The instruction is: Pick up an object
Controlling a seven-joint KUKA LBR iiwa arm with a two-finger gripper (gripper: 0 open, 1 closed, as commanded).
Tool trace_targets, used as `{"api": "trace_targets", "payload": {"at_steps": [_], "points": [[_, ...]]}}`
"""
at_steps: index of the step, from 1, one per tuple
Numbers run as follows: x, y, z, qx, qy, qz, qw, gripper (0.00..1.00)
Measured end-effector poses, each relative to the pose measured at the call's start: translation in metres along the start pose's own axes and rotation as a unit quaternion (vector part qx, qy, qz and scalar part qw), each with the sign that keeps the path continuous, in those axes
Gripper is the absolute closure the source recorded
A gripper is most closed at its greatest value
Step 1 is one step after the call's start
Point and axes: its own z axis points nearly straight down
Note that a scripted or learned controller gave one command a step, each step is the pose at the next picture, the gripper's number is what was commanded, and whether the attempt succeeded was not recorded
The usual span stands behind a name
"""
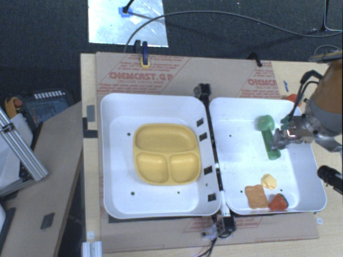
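Over the right bin, near its right wall, the gripper sits low, w/ the grey arm and orange band coming in from the right edge. Gripper state: can't tell from this angle.

Nearest thing is the green tool, a round head at the far end and a straight handle running toward the camera, long axis roughly front-to-back w/ a slight lean. It lies just left of the gripper, handle touching or right beside it; contact can't be confirmed. Judgement: a grasp would need to close across the handle, i.e. left-right.

Further out, at the bin's near-right corner, well apart from the gripper: a pale yellow piece, an orange slab and a red piece, close together.

Left bin holds a yellow divided tray, across the divider, far from the gripper.
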Motion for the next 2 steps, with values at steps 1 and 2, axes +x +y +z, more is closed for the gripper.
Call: {"api": "trace_targets", "payload": {"at_steps": [1, 2], "points": [[0.056, -0.002, -0.002, 0.002, 0.001, -0.002, 1.0000, 1.00], [0.110, 0.002, -0.006, 0.002, 0.001, -0.003, 1.0000, 1.00]]}}
